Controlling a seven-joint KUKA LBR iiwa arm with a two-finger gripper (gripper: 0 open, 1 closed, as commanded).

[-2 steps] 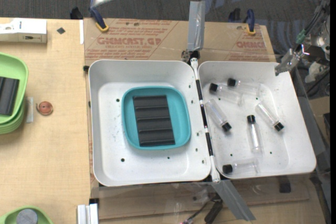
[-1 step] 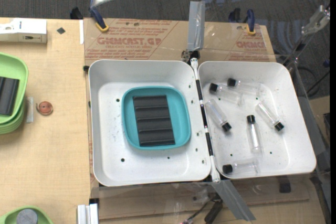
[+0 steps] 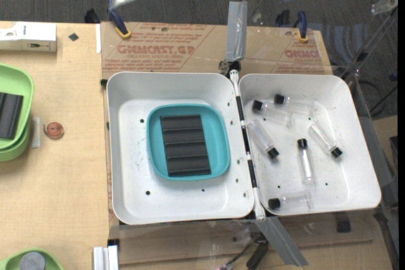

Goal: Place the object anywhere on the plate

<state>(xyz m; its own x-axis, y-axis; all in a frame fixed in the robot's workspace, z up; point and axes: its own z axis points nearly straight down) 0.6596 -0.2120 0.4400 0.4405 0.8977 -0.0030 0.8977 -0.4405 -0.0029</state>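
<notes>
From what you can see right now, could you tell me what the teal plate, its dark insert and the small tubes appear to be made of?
The teal plate looks like moulded plastic: even colour, rounded rim, soft sheen. The dark ribbed insert seems matte rubber or foam; it shows no glare, so I cannot say which. The tubes look like clear plastic or glass, see-through with black caps. The white bins appear to be smooth plastic.

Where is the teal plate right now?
The teal plate sits centred in the left white bin, a black ridged insert on it.
</notes>
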